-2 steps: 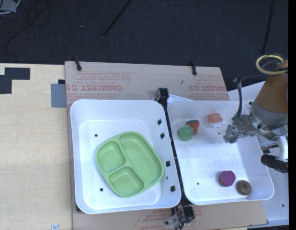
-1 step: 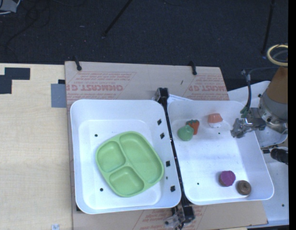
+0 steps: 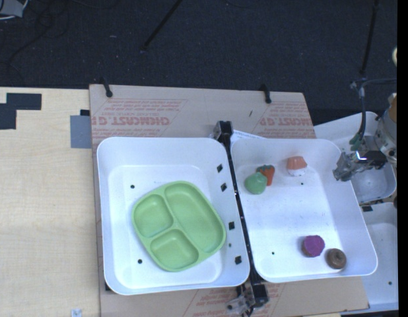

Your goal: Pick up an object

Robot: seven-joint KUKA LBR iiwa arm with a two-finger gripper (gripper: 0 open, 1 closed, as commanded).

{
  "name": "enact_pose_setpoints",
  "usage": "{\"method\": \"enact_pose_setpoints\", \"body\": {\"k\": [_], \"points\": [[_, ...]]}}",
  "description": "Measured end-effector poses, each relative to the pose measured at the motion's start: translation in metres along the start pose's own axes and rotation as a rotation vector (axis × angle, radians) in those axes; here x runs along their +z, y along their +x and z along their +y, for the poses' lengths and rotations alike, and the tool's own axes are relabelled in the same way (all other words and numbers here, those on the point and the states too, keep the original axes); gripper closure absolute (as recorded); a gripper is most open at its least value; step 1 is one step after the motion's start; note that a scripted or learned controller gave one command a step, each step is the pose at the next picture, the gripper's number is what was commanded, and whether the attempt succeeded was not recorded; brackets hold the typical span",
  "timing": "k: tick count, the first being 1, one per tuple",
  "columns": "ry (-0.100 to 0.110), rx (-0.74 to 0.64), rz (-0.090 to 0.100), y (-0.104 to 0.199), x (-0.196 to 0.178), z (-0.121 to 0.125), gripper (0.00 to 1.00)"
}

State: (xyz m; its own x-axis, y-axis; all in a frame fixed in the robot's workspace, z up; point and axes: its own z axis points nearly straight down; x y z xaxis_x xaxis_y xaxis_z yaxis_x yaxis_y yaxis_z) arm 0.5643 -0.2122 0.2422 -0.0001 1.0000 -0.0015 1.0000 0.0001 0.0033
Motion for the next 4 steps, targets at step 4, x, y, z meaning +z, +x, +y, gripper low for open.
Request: {"method": "enact_pose_setpoints", "body": {"k": [4], "points": [[0.007,-0.004,0.004,0.211,0.024,0.029,1.0]]}}
